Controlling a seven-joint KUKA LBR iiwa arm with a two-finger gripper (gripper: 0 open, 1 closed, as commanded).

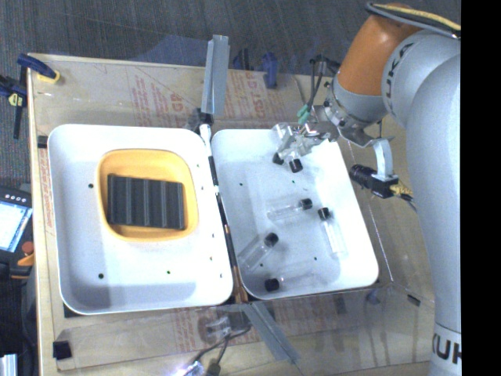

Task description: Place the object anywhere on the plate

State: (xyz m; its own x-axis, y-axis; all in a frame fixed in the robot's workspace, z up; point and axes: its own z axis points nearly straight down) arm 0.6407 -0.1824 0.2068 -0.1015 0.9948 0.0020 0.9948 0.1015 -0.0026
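The grey KUKA arm (423, 171) fills the right side of the view, its orange band (372, 57) sitting above the wrist as it reaches in over the far right corner of the right bin (356, 269). Beneath it the wooden bench (117, 84) carries two shallow white bins side by side. The left bin (70, 210) holds a yellow plate (145, 167) with a dark ribbed insert (147, 202) lying on its middle. The right bin holds several clear plastic vials with black caps: one (291, 207) near the middle, one (332, 232) just to its right lying lengthwise, one (257, 249) towards the bin's left wall, and one (288, 276) close to the near wall. None of them is on the plate. The gripper (288, 157) hangs low over the far end of the right bin; whether its fingers are parted or closed, or grip anything, cannot be told from this view.
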